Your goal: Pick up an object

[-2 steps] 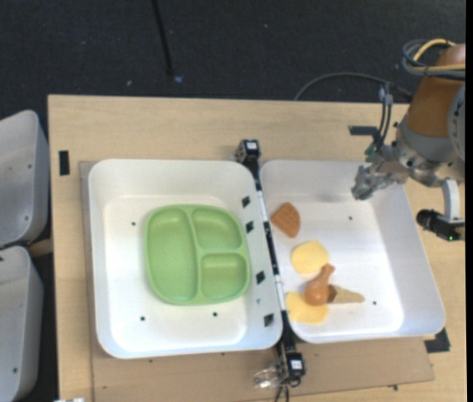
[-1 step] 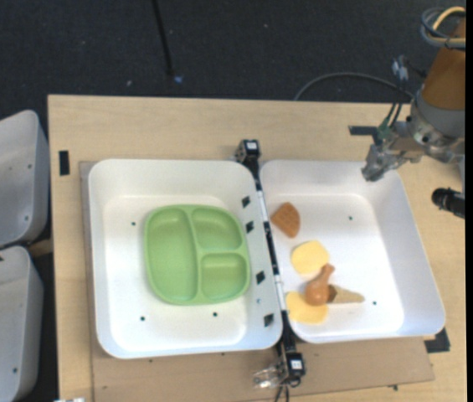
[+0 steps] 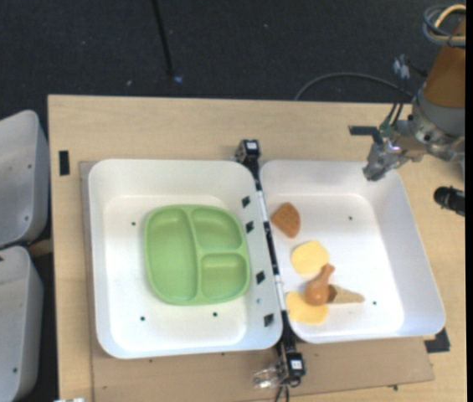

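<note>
- Up at the right bin's far right corner, the gripper [image 3: 376, 167] hangs over the rim; whether it is released or clenched I cannot tell, and nothing shows in its grasp.
- Behind it the grey wrist leads to the arm [image 3: 445, 78], with its orange band, at the view's right edge.
- A dark cable [image 3: 336, 79] arcs from the arm out over the tabletop [image 3: 177, 124].
- Below the gripper, the right bin [image 3: 387, 224] holds every loose thing, all gathered toward its left side, well apart from the gripper.
- A brown cookie [image 3: 286, 219] lies nearest the divider, at the upper left of the group.
- A yellow disc [image 3: 309, 256] lies just below and right of the cookie.
- A brown drumstick [image 3: 321, 286] sits below that disc, touching a second yellow piece [image 3: 305, 310] at the bin's near left.
- A tan wedge [image 3: 349, 296] lies just right of the drumstick.
- The left bin [image 3: 119, 199] bears a green tray [image 3: 194, 254] with three compartments, lying flat in its middle.
- Black clips [image 3: 249, 150] sit where the two bins meet, at the far end and the near end.
- Two white panels [image 3: 2, 182] stand left of the tabletop.
</note>
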{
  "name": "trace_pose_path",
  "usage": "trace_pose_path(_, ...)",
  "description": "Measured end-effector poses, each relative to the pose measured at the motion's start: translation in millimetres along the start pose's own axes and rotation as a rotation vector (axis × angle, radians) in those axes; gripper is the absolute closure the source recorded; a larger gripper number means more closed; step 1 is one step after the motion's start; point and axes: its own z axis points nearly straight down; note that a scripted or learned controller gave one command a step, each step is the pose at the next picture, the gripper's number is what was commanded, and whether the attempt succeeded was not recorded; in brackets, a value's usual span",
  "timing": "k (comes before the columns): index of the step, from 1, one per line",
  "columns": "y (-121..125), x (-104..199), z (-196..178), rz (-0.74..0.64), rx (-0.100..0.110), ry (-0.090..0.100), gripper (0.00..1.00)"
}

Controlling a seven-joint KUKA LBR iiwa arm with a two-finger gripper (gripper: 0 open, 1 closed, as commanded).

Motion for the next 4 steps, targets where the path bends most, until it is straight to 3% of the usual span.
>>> trace_pose_path(2,-13,97,11,0.0,0.003,0.002,1.0)
trace_pose_path(4,-22,214,-12,-0.003,0.005,0.004,1.0)
